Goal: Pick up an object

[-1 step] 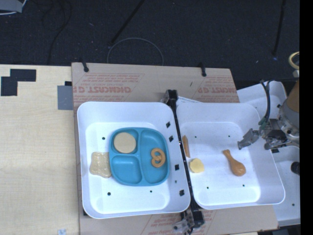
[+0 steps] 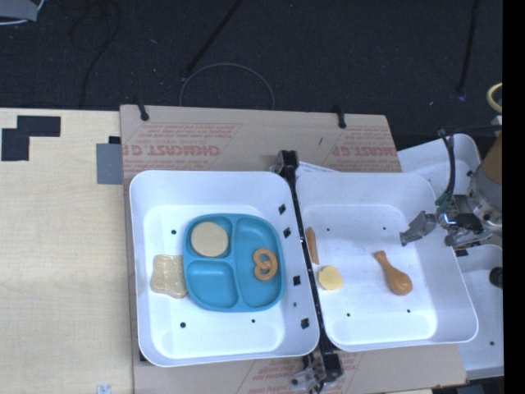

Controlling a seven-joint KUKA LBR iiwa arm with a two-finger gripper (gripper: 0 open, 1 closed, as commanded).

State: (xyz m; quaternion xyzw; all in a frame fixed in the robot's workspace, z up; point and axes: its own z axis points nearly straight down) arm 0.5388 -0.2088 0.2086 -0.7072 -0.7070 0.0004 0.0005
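Note:
The right bin (image 2: 410,189) holds a brown drumstick-shaped toy (image 2: 394,273), a yellow round piece (image 2: 330,278) and a thin tan stick (image 2: 312,245) along its left wall. My gripper (image 2: 441,232) hangs over that bin's right side, up and to the right of the drumstick, open with nothing between its fingers. One grey finger (image 2: 415,229) points left toward the bin's middle.
In the left bin (image 2: 156,195) lies a blue divided plate (image 2: 234,290) with a round tan biscuit (image 2: 208,239) and a pretzel (image 2: 265,263) on it. A pale bread slice (image 2: 168,275) rests beside the plate's left edge. A black hinge strip (image 2: 299,253) divides the bins.

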